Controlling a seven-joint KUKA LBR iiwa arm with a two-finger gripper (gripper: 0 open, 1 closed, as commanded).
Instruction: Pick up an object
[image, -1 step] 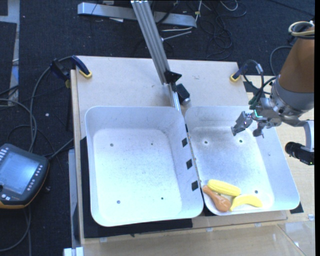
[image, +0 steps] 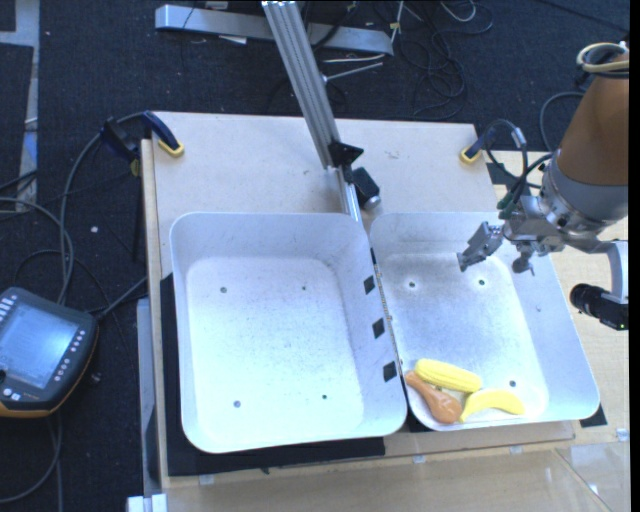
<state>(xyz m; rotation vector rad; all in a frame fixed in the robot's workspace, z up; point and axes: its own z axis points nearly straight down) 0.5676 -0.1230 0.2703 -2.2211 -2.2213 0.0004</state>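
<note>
No text, label, brand, number or sign can be read anywhere. The handheld control pendant (image: 38, 347), far left of the claw (image: 497, 252) and off the bench (image: 260, 165), has a lit screen, but whatever is on it is too small and blurred to make out. The white bins (image: 270, 330) carry only dark specks and holes, no lettering.

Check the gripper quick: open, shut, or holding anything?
Gripper: open, fingers spread, nothing between them; it is above the far part of the right bin, away from the toys at the near edge.
</note>
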